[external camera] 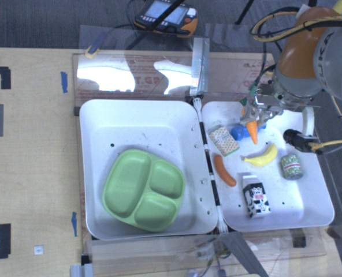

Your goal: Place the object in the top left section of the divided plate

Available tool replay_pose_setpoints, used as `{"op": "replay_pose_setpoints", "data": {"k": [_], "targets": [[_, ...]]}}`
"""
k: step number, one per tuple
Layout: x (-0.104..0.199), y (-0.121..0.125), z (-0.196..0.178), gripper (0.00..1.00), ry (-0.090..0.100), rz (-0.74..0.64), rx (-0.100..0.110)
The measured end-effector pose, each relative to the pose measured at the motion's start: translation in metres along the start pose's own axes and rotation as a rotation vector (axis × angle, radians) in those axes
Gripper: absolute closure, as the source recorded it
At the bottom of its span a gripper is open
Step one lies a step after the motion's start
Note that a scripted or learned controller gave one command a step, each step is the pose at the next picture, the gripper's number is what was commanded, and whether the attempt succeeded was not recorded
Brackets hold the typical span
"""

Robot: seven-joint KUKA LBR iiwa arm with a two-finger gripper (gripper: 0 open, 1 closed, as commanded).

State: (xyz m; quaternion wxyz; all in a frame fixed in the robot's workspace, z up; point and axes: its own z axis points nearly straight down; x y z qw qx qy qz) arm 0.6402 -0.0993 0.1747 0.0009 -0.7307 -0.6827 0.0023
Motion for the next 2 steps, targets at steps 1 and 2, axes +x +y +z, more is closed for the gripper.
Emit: {"op": "replay_pose_setpoints", "data": {"k": [1, 2], "targets": [[-0.088, 0.032, 0.05, 1.0, -0.001, -0.232, -0.002], [-0.104, 0.036, 0.06, 1.0, 0.006, -0.203, 0.0]]}}
